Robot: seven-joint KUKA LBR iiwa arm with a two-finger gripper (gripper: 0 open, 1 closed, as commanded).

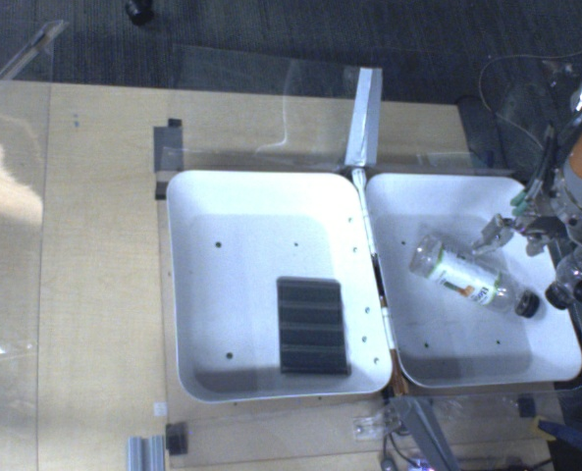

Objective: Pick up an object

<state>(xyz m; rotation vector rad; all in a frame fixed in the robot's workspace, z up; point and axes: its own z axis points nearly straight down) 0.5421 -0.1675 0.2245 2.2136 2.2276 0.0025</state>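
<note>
Dark carpet runs behind a pale wooden bench point(84, 292), and clear plastic sheeting stands along the bench's left and far sides. Two shallow white bins sit side by side on the wood, their inner rims touching. In the left bin point(212, 214) a black ribbed block point(312, 326) lies flat toward the near wall, its long side running front to back. In the right bin point(408, 204) a clear bottle point(469, 277) lies on its side near the middle, a white label wrapped round its body. Its long axis runs on a slant, from the wide clear base at the upper left to the dark cap at the lower right, so the cap points toward the bin's near right corner. Just above the bottle's right half hangs the gripper point(511, 232) on the grey arm point(577, 180) with its orange band. Its jaws stand apart with nothing between them, clear of the bottle.
</note>
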